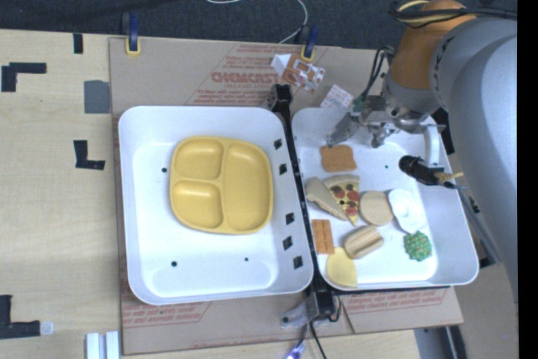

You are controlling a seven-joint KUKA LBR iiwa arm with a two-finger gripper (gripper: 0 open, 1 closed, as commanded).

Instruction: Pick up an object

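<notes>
My gripper (356, 135) hangs over the back part of the right bin (454, 223), open, with nothing between its fingers. Just in front of it lies a brown toast slice (338, 157). Further forward in that bin lie a pizza slice (344, 194), a beige wedge (318, 195), a round tan biscuit (376, 208), a white piece (403, 206), a green broccoli (417, 245), a bread roll (363, 241), an orange cracker strip (322, 235) and a yellow wedge (341, 270).
The left bin (143, 181) holds a yellow divided plate (222, 184). A dark divider (292, 181) runs between the two bins. Paper tags (301, 73) lie on the cardboard behind the bins. The grey arm (479, 71) fills the right side.
</notes>
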